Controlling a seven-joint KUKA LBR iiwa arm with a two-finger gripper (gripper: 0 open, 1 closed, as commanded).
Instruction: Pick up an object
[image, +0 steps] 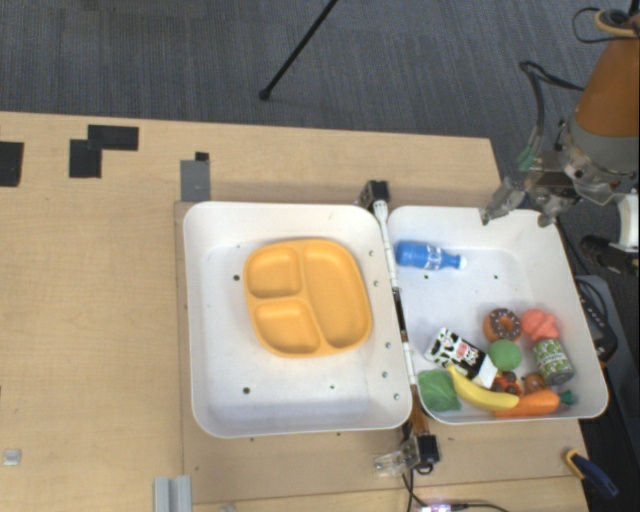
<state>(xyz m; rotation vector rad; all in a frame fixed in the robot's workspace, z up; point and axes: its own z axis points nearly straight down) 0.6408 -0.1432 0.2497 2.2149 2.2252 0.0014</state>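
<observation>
Looking down on the bench (90, 330), the camera view takes in two white bins side by side. One left bin (215, 400) carries a single orange tray (305, 298) with three compartments, lying flat near the middle. One right bin (540, 260) carries all the small things.

One blue bottle (427, 256) lies on its side in the upper left part of the right bin, well apart from the rest, its paler cap end pointing right. A cluster sits in the lower right corner: one yellow banana (482, 392), one orange carrot (538, 402) just beside it at the bin's front rim, one black-and-white spotted carton (460, 352) touching the banana, one flat green leaf-like piece (438, 389) to the left, one round green ball (505, 354), one brown ring-shaped doughnut (502, 322), one salmon-pink lump (540, 324) and one small green can (551, 360). A few tiny red and dark bits between ball and carrot are too small to name.

One grey arm with its orange band (610, 85) hangs over the far right corner of the right bin. Its gripper (522, 205) has two dark fingers spread apart, holding nothing, above the bin's back rim and well away from the bottle and the cluster.
</observation>
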